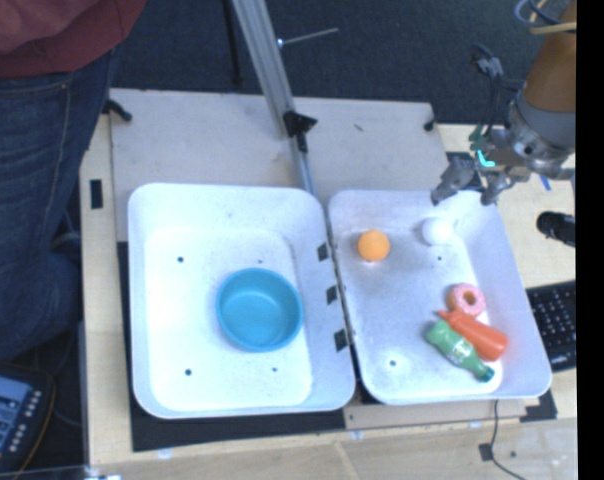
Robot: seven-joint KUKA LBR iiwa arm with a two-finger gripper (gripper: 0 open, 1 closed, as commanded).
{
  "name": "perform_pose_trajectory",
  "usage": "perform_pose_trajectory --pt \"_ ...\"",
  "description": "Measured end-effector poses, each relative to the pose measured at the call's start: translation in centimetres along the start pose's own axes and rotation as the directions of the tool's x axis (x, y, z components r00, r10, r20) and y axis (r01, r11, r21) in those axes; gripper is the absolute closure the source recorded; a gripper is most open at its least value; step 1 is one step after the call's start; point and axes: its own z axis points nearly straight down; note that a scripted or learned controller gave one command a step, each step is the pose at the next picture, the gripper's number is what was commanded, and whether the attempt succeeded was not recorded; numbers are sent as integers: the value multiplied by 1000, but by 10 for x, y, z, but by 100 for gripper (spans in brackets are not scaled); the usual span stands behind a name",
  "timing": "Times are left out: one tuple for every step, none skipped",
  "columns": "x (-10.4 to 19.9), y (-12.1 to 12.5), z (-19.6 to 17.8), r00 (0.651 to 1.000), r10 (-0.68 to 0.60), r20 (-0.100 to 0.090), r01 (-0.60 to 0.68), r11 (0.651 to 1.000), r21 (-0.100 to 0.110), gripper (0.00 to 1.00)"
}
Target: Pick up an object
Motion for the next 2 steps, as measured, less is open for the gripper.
perform_pose_trajectory --pt "0 1 -4 1000 -1 1 1 1000 -6 0" --pt "-3 -4 39 1000 5 3 -5 1000 -3 0"
